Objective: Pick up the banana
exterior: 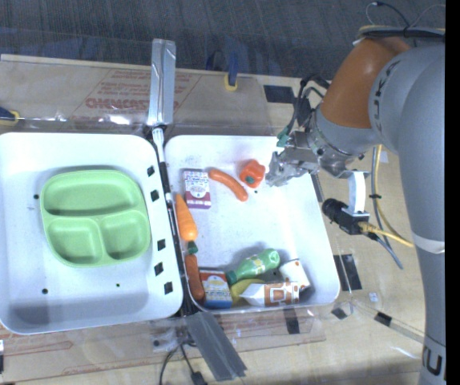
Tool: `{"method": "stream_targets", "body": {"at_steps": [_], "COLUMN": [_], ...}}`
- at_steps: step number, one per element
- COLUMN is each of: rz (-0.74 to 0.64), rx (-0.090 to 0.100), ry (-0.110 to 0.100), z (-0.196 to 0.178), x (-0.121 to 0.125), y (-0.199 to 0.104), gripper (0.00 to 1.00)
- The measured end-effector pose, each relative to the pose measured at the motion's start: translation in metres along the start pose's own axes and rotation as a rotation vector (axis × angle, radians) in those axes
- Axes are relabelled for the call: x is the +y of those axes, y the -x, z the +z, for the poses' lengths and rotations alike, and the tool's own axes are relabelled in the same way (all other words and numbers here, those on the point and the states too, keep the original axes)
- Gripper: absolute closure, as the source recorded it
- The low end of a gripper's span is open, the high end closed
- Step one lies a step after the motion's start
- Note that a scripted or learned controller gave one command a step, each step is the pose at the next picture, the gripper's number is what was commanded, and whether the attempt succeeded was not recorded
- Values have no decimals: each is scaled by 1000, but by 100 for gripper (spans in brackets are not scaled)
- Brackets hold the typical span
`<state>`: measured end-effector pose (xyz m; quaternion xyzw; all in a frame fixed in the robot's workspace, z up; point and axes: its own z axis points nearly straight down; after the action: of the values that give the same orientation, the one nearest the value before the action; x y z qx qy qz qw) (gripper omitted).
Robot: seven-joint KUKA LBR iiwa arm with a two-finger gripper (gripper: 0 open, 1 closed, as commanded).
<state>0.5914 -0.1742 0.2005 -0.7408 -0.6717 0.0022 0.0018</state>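
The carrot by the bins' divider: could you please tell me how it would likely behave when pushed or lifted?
The carrot is round and tapered, so a push would probably roll it in a curve. Its glossy, moulded look suggests a stiff, light, perhaps slippery toy. It lies beside the wall of the right bin, which could stop it.

Mostly hidden, the banana point(240, 277) shows yellow at the right bin's point(282, 223) front.
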Motion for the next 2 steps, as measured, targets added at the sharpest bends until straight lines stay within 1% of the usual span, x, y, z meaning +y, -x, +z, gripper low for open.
{"method": "stream_targets", "body": {"at_steps": [1,2], "rz": [123,449], "rx": [1,2], "ry": [3,-2], "z": [-122,-111], "x": [-13,-25], "y": [28,16], "gripper": [100,100]}}
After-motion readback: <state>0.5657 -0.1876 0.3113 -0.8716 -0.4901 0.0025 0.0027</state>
